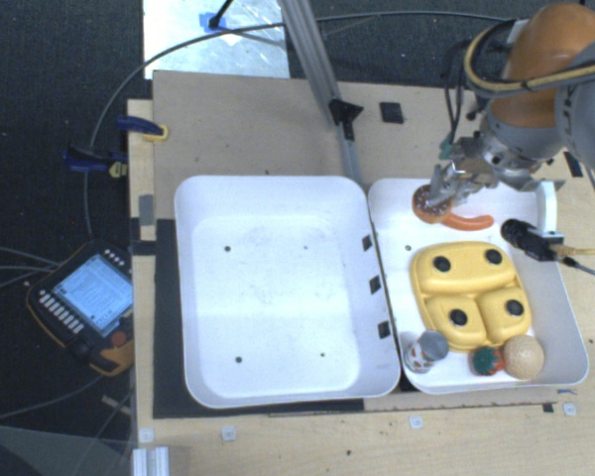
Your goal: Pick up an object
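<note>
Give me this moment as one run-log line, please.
arm: over right bin far end | gripper: low at orange curved object | grasp: unconfirmed | yellow block: untouched

You're looking at soft, even overhead light; the white bins (pixel 278 296) are glaring slightly, and detail is blurring.

I see the left bin (pixel 273 286) wide open across its whole floor, so I could come down anywhere in it. The right bin (pixel 565 310) is crowded: a big yellow block (pixel 469 291) takes the middle, with a tan ball (pixel 523 356), a small green piece (pixel 487 361) and a grey-capped piece (pixel 423 350) along the near wall. At the far end an orange sausage shape (pixel 464 221) and a brown ring (pixel 431 203) lie close together, leaving only narrow strips of free floor beside the walls.
</note>
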Robot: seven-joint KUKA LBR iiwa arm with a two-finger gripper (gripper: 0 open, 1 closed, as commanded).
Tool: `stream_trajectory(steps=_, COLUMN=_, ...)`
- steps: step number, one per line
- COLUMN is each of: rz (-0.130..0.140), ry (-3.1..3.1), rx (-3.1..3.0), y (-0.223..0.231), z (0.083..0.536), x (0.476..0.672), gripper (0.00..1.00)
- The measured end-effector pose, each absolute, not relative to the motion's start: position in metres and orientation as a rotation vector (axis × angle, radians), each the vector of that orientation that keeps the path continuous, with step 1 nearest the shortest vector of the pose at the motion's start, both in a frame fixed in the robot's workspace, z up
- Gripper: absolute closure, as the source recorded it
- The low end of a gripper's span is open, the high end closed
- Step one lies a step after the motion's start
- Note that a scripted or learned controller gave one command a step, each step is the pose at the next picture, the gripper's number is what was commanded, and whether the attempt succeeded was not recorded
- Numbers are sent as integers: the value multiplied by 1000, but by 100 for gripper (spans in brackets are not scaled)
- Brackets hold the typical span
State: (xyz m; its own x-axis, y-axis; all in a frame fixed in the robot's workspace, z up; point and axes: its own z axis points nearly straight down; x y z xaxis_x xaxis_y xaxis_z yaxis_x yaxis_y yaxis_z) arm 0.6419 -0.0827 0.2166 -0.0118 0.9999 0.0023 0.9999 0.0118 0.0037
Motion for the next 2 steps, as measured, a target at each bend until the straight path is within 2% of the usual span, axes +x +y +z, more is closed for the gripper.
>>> stream_trajectory(steps=2, rz=7, ry=2233, rx=2209, y=16, z=236, x=656, gripper=100)
